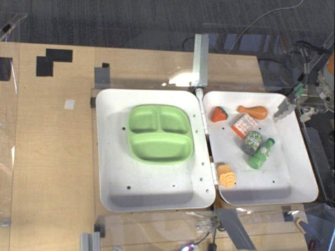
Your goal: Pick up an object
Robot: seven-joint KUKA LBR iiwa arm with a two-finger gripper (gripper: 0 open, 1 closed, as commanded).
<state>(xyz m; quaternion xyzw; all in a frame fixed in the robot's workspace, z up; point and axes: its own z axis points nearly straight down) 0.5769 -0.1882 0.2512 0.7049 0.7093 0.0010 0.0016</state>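
Poised at the far right corner of the right bin (309, 188) on the counter, jaws tilted inward, nothing visible between them and their spread impossible to tell. Nearest of 6 toys in that bin: an orange drumstick (253, 110), just left of the jaws by the bin's far wall, long axis lying left-right, thick end toward the jaws. Probably calls for a short leftward shift, then closing across its narrow width.

Green tray (159, 134) in left bin (112, 192) — tool (286, 109) over right bin's (293, 190) far corner.
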